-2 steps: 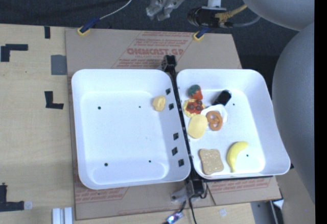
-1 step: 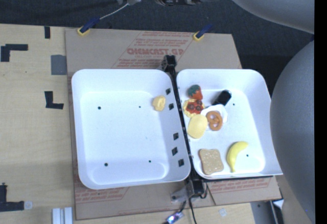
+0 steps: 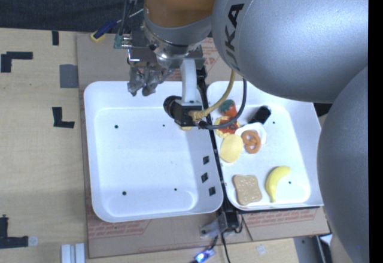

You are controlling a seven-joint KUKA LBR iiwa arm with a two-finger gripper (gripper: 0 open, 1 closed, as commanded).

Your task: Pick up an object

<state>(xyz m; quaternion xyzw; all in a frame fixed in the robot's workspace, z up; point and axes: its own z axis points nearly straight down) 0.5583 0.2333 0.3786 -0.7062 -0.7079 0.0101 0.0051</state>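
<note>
My gripper [image 3: 145, 84] hangs over the back edge of the left bin [image 3: 102, 136], open, with nothing between its dark fingers. The objects lie in the right bin [image 3: 302, 130]: a yellow lemon [image 3: 231, 148], a pretzel-like ring [image 3: 252, 140], a yellow banana [image 3: 276, 181], a slice of toast [image 3: 246, 189], a black piece [image 3: 260, 115] and a small multicoloured item [image 3: 227, 111] partly hidden behind a cable. All of these are to the right of the gripper and apart from it.
A white bracket with a black part [image 3: 175, 107] and a yellow cable hangs from the wrist over the wall between the bins. The big grey arm [image 3: 299, 28] covers the upper right. Cardboard [image 3: 143, 229] lies under the bins.
</note>
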